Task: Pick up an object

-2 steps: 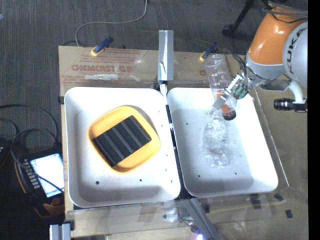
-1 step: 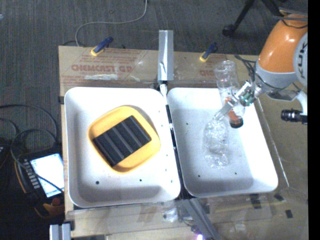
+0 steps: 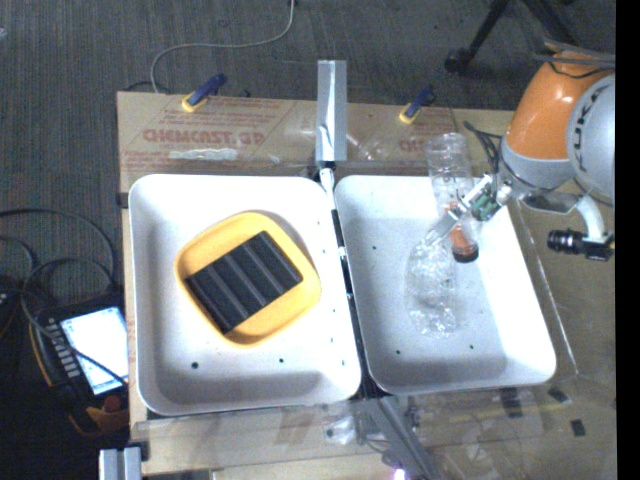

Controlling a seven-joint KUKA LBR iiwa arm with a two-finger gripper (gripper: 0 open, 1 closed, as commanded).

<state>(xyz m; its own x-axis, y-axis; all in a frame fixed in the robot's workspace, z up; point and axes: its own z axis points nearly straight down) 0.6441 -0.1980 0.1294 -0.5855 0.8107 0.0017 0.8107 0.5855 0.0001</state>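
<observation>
Near bench edge: a metal frame piece (image 3: 385,438) runs along the front, below both bins, at about 6 o'clock of the view.
Left bin (image 3: 160,368): shallow and white, sitting at 9 o'clock from the right bin, their inner rims touching along the middle seam.
Yellow object (image 3: 250,276): a rounded yellow piece with a black ribbed top, lying flat near the middle of the left bin, turned at a slant.
Right bin (image 3: 520,348): shallow and white, at 3 o'clock from the left bin.
Clear plastic object (image 3: 432,280): a crumpled see-through piece lying in the middle of the right bin, stretching from 6 o'clock up toward 12 o'clock, where it reaches the gripper.
Gripper (image 3: 463,230): over the upper part of the right bin, at about 1 o'clock from the bin's middle; a small orange-brown bit shows at its tip, right at the top end of the clear plastic object.
Tool state: cannot tell how far it is open, nor whether it has hold of anything.
Arm (image 3: 560,128): grey with an orange band, coming in from 2 o'clock.
Cardboard sheet (image 3: 210,138): lies under the bins' far side at 12 o'clock.
Clamps (image 3: 203,92): two blue and yellow ones on the cardboard sheet's far edge.
</observation>
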